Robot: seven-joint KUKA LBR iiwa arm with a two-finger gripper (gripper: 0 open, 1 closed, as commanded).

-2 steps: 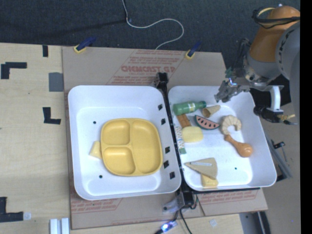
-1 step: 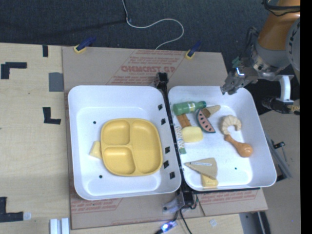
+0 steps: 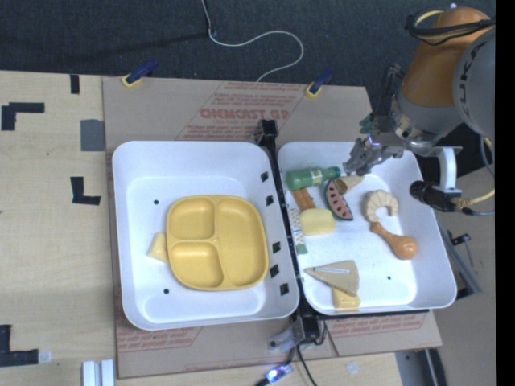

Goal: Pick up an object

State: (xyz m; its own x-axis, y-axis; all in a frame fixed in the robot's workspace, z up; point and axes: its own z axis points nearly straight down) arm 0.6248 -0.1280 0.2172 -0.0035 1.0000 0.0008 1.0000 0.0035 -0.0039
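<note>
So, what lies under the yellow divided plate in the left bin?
A pale yellow wedge pokes out from beneath the yellow divided plate, at its left edge. The rest of it is covered.

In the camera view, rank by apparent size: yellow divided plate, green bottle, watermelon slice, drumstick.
Largest to smallest:
1. yellow divided plate, by far
2. drumstick
3. green bottle, close to the drumstick, so that order is unsure
4. watermelon slice

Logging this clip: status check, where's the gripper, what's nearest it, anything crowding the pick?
Gripper low over right bin, far side. Green bottle and watermelon slice nearest, nothing held. Toys crowded there.
</note>
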